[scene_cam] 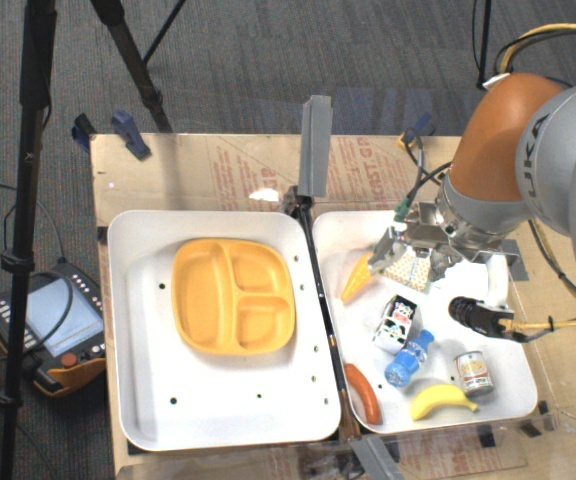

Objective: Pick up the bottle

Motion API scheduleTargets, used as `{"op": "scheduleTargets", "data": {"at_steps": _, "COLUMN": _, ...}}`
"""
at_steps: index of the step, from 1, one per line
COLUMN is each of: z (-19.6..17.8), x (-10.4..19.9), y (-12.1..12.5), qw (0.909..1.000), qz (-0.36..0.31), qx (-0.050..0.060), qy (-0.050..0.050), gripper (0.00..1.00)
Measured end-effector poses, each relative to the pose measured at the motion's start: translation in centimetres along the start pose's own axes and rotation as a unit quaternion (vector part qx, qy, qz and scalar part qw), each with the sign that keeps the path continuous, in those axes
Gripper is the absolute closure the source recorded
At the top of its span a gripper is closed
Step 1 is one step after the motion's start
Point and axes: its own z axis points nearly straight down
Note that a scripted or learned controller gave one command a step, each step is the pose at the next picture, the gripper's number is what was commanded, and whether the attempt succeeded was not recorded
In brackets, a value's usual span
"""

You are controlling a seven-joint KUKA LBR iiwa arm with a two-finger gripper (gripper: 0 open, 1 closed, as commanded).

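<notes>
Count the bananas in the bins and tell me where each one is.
1. The banana lies at the near edge of the right bin, beside the small can and just below the blue bottle. The arm covers part of that bin, so another could be hidden.

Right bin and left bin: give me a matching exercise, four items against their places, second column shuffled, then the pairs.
Items:
1. blue bottle
2. banana
3. sausage
4. yellow divided plate

Places:
A. front of the right bin, beside the small can
B. in the left bin
C. middle of the right bin, next to the cow-print carton
D. along the right bin's left wall, near its front corner

Pairs: 1-C, 2-A, 3-D, 4-B
</notes>
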Motion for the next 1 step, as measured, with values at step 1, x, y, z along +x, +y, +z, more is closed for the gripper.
{"op": "scheduleTargets", "data": {"at_steps": 1, "z": 7.25, "x": -4.8, "y": -3.89, "qw": 0.9974, "qz": -0.072, "qx": 0.001, "qy": 0.001, "gripper": 0.0}}
